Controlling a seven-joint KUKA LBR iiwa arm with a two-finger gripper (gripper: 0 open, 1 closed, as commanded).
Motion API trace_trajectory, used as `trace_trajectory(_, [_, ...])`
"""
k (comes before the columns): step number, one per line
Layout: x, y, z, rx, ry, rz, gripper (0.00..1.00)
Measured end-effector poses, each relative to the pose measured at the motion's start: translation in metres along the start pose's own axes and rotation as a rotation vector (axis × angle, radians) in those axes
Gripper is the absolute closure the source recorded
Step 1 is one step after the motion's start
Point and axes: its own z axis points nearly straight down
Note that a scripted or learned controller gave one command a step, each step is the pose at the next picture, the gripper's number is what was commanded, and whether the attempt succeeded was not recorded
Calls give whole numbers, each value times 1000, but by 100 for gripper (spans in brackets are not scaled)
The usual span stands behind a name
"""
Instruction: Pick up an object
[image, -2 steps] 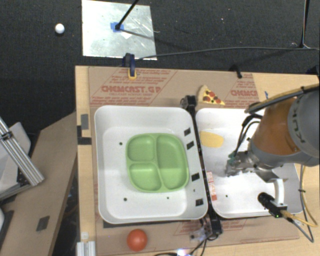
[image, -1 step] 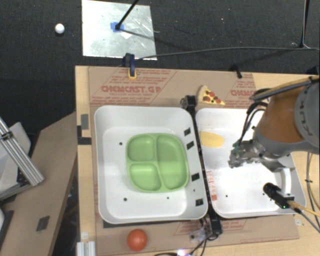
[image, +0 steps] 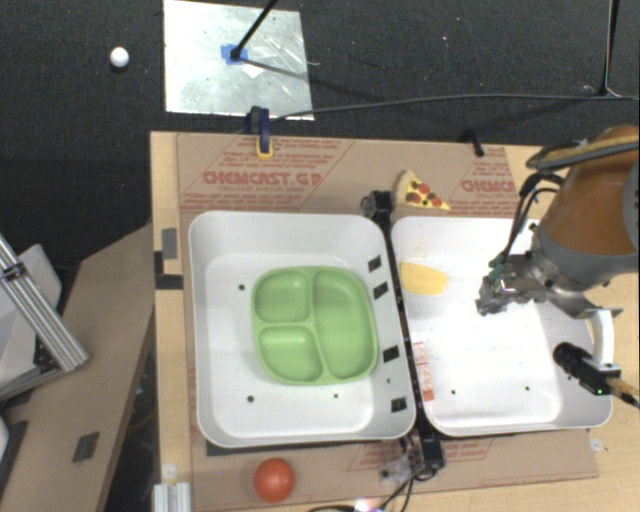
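The gripper (image: 493, 296) is seen at right of frame above the right bin (image: 500, 400), beside a yellow piece (image: 424, 279); its state cannot be told

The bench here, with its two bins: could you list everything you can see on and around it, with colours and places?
Left bin: one, white, on the bench's left half.
Right bin: one, white, beside the left bin.
Divided plate: one, green, three compartments, in the middle of the left bin.
Yellow object: one, flat, in the right bin's upper left part.
Pizza slice toy: one, yellow with red dots, on the cardboard just above the right bin.
Ball: one, red-orange, on the bench below the left bin.
Small ball: one, white, on the dark surface at upper left.
Clamp: one, blue and yellow, at the cardboard's top edge.
Arm: one, grey with an orange band, entering from the right.
Gripper: one, dark, over the right bin, right of the yellow object.
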Motion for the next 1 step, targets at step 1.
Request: trace_trajectory(1, [-6,2,-45,1,0,0,100])
